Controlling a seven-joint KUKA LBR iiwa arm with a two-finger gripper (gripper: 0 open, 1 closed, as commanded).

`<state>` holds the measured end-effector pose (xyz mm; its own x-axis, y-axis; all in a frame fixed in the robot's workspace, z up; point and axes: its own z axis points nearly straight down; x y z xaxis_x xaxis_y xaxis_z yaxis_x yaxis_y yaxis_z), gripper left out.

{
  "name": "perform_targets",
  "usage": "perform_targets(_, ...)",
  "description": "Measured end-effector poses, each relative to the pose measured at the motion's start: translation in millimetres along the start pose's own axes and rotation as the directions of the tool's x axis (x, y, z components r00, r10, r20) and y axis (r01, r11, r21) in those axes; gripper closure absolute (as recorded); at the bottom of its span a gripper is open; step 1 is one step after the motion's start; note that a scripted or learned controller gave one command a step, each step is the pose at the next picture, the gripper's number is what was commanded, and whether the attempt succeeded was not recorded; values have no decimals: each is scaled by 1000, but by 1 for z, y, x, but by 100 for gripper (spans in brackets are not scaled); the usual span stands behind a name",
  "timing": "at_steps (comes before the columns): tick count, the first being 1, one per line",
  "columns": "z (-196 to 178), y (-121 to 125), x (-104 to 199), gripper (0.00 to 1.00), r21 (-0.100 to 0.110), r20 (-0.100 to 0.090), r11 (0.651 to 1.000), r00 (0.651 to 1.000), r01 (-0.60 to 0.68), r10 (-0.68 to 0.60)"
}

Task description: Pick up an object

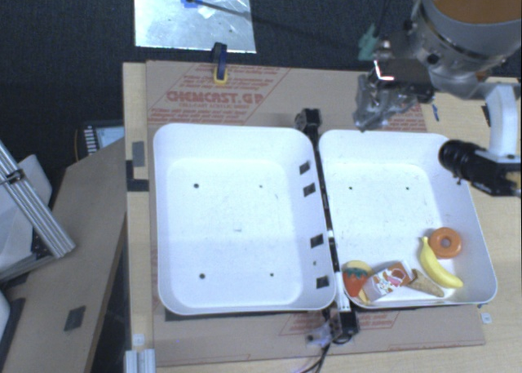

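Fingers above right bin's far rim, grip state unclear, perhaps blurred; banana well apart.

A pale wooden desk stands on dark carpet. Beyond the desk's far edge, a shiny metal plate lies on that carpet. Beside the desk's left edge, a lower tan side table carries an aluminium rail.
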<state>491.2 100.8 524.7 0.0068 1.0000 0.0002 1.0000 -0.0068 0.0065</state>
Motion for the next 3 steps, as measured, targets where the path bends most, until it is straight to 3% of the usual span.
perform_targets(1,115,-6,-85,100,15,3,1000,1000,-2,2)
perform_targets(2,106,-4,-155,100,2,3,1000,1000,0,0)
perform_targets(3,259,-8,-262,100,19,2,1000,1000,-4,4)
